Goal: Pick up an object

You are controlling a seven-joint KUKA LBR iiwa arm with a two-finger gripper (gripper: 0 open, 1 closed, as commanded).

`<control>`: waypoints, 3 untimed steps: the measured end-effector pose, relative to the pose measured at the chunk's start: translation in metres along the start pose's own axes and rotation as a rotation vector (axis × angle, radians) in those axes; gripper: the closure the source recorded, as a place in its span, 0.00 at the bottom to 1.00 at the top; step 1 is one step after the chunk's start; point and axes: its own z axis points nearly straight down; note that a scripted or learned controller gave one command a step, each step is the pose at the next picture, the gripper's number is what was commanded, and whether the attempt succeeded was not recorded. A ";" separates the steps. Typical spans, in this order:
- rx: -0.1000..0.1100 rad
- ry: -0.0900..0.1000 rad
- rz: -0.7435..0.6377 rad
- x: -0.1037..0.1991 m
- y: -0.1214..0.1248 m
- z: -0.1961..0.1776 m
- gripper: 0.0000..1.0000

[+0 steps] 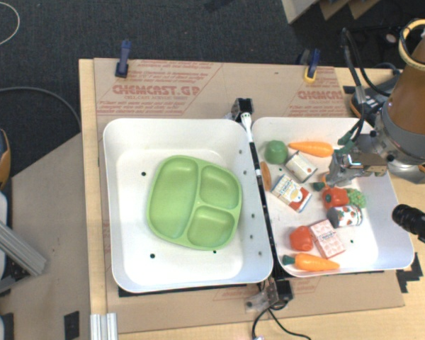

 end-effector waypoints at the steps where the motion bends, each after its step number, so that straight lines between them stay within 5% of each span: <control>1: -0.012 0.001 -0.009 0.071 0.042 -0.105 1.00; 2: -0.015 0.006 -0.009 0.121 -0.003 -0.236 1.00; 3: 0.001 0.003 -0.010 0.201 -0.002 -0.226 1.00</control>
